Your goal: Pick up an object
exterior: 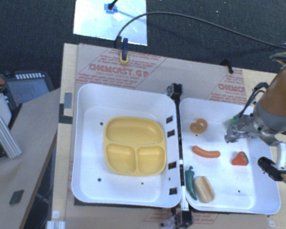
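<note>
**Arm poised over the right bin**

I cannot tell how the gripper [234, 132] is set; it hangs over the right bin [264, 198], apart from the toys. Near it lie a pretzel [199, 125], a sausage [206, 152], a red strawberry [239, 158], a bread roll [204, 188] and a green pepper [190, 181]. The left bin [87, 141] holds a yellow tray [133, 145].

Fixed overhead slant onto both bins [134, 98]

The brown cardboard sheet [137, 67] under the bins carried red print reading "CHEMCAST G P", and the same print partly showed again at its right.
</note>
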Available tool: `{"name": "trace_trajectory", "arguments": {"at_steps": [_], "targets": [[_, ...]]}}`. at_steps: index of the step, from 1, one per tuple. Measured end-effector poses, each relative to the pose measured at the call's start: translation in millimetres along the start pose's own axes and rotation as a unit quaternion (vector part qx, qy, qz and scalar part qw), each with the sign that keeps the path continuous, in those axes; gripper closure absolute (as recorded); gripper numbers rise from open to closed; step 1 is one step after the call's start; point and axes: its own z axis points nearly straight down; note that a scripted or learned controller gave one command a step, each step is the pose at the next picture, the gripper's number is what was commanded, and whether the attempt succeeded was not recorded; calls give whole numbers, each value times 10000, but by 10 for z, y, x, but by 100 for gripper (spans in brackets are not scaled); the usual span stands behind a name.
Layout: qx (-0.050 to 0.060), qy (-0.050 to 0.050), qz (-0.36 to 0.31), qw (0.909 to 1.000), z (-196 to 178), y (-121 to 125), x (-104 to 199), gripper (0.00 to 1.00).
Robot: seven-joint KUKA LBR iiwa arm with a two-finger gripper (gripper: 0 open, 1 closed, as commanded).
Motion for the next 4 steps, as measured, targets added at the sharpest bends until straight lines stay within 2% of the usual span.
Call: {"name": "trace_trajectory", "arguments": {"at_steps": [1, 2, 3, 4], "targets": [[-2, 0, -21, 10000, -627, -15, 38, 100], [-1, 1, -24, 10000, -961, 2, 35, 100], [22, 16, -45, 10000, -913, -138, 620, 100], [14, 19, -50, 10000, -1010, -170, 1182, 100]]}}
